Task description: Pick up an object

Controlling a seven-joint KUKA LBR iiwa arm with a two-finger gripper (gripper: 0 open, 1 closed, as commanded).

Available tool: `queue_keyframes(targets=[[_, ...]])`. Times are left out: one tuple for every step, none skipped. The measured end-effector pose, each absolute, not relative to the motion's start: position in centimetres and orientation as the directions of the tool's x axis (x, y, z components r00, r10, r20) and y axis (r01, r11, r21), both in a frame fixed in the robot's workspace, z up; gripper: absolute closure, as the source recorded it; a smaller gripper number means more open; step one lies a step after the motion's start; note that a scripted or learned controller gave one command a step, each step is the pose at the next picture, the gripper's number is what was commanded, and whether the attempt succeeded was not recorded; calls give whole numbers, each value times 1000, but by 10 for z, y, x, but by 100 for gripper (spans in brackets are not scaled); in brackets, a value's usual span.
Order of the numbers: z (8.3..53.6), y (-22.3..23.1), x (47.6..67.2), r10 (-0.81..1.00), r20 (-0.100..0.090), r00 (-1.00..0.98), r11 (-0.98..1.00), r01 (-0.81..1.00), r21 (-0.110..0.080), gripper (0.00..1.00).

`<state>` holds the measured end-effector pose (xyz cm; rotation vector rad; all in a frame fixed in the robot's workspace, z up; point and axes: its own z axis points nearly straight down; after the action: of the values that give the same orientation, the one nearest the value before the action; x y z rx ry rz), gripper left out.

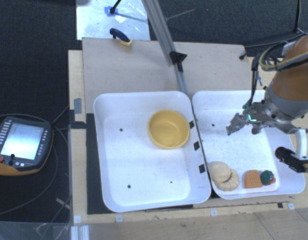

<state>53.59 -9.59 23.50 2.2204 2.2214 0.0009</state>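
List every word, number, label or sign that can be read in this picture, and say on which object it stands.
No text can be read here.
Teach pendant: its lit screen shows a pale layout, too small and blurred to read; its buttons carry no legible marks.
Yellow bowl, white bins, the food items and the arm: no lettering visible.

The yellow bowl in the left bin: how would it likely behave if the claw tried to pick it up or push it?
The yellow bowl sits upright, so it probably would not roll. Its rounded wall looks smooth, so it may slide across the left bin if pushed. Its thin rim looks like the likeliest place to pinch, though it could tilt when lifted.
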Motion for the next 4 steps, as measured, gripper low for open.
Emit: queue_keyframes(targets=[[235, -96, 536, 1000, 0, 0, 0, 1000, 1, 0], [188, -104, 541, 1000, 0, 0, 0, 1000, -2, 0], [134, -93, 539, 1000, 1, 0, 0, 1000, -4, 0], [88, -93, 538, 1000, 0, 0, 0, 1000, -2, 0]])
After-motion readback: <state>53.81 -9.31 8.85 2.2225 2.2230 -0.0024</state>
